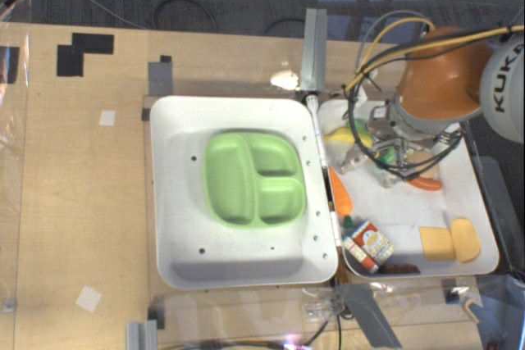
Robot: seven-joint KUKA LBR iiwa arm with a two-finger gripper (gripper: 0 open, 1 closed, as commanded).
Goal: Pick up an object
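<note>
My gripper [384, 161] hangs low over the back part of the right bin [484, 201], under the orange wrist band and a tangle of cables. A yellow object [337, 135] lies just to its left at the bin's back left corner. A red object [424, 184] pokes out just to the gripper's right. An orange carrot [340, 194] lies along the bin's left wall. Near the front sit a small colourful box [368, 246], a yellow block [449, 242] and a dark item [399, 267].
The left bin [176, 250] holds a green divided plate [253, 179]. A raised divider [324, 184] separates the two bins. Metal brackets stand at the bins' back and front edges.
</note>
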